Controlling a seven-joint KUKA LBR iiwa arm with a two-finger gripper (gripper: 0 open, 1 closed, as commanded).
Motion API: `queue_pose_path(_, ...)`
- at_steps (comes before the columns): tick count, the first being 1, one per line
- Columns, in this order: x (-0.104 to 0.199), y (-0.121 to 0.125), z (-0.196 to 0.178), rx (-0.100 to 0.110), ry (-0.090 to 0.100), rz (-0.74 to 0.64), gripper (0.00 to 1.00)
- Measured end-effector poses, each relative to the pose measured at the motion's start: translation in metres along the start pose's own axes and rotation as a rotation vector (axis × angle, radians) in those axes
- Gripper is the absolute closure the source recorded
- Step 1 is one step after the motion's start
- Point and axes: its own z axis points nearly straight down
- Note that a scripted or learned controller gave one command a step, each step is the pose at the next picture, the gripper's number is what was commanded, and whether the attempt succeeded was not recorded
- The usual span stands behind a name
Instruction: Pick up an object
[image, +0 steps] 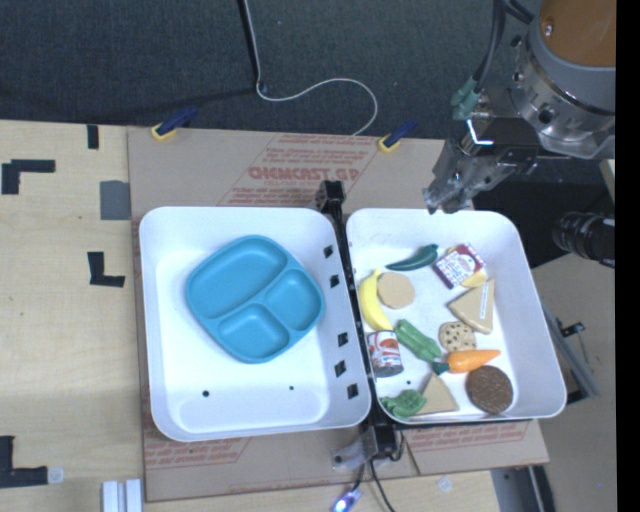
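Brown cookie (490, 389); carrot (471, 360) beside; gripper (447, 198) above.

- One camera sits fixed above the worktop (60, 300), looking down at a slant, so the far edge lies toward the top of the frame and the near edge toward the bottom.
- It stands well back: both white bins fit whole, the left bin (160, 330) and the right bin (530, 300) side by side around mid-frame, with cardboard and worktop showing around them.
- Beyond the far edge, a dark surface fills the top strip.
- The arm (570, 60) enters from the upper right corner, cut off by the frame, its end effector (450, 195) above the right bin's far rim.
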Motion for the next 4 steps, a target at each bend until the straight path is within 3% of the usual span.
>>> queue_pose_path(1, 0.057, 0.000, 0.044, 0.005, -0.002, 0.005, 1.00)
queue_pose_path(2, 0.015, -0.001, 0.147, 0.011, -0.004, 0.015, 1.00)
queue_pose_path(3, -0.041, -0.001, 0.155, 0.003, -0.003, 0.017, 1.00)
queue_pose_path(4, 0.003, -0.001, 0.205, 0.006, -0.002, 0.008, 1.00)
